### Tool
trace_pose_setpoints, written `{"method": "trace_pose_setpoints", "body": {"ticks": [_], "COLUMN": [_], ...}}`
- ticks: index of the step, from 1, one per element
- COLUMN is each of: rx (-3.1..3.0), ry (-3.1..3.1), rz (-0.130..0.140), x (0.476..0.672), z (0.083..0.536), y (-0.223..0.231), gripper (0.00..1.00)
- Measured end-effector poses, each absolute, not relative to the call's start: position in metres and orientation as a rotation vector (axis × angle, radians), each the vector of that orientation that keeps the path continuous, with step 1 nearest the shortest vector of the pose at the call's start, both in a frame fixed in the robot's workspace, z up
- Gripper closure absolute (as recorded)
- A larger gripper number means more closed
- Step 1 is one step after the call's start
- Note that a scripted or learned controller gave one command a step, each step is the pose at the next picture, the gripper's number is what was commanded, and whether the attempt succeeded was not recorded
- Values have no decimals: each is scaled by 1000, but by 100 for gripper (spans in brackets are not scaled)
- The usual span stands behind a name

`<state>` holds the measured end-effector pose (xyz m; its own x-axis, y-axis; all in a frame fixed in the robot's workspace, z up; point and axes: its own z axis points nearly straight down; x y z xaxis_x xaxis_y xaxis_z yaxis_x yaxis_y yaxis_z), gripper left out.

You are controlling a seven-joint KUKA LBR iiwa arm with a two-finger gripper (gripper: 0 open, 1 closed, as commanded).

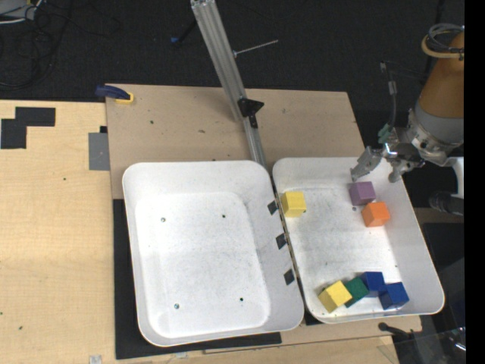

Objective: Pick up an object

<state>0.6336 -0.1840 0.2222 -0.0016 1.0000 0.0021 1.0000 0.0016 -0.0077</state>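
The right bin (333, 241) holds several blocks: a yellow one (294, 203) by its left wall, a purple one (362, 192), an orange one (376, 214), and a cluster at the front of yellow (334, 295), green (355, 289) and blue (385, 289) blocks. My gripper (379, 165) hovers at the bin's back right, just above and behind the purple block. Its two fingers are spread apart, with nothing between them.
The left bin (151, 196) sits beside the right one, joined by black clips (280, 240). A slanted metal rail (227, 74) rises behind the bins. The arm's orange band (443, 82) stands at the right edge.
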Motion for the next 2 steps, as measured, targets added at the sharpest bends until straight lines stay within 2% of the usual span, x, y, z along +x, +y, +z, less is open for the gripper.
{"method": "trace_pose_setpoints", "body": {"ticks": [1,2], "rx": [-2215,-2212], "ry": [-2225,-2220], "rz": [4,7], "x": [635,633], "z": [226,161], "y": [-184,-179], "gripper": [0,0]}}
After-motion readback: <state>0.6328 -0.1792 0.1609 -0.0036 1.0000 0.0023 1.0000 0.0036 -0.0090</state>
